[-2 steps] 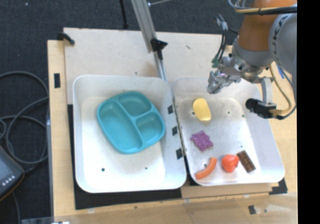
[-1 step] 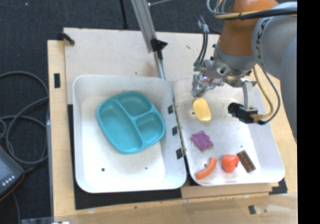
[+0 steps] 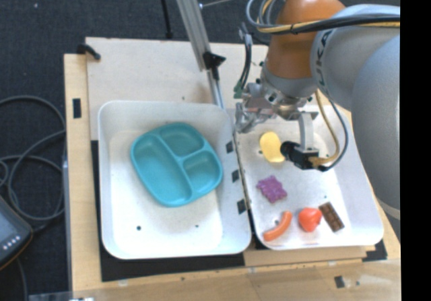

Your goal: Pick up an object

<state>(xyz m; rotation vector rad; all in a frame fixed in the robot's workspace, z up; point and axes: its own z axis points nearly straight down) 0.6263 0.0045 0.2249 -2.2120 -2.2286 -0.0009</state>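
Crowding right bin's [image 3: 350, 188] far-left corner, tool [image 3: 250, 116], yellow piece [image 3: 271, 147] beside

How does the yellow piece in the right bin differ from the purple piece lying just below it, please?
The yellow piece is smooth and rounded, while the purple piece looks bumpy and roughly square. The yellow piece is slightly larger and sits right under the arm's wrist; the purple piece lies in the open, nearer the bin's middle. Both lie loose on the floor of the right bin, apart from each other.
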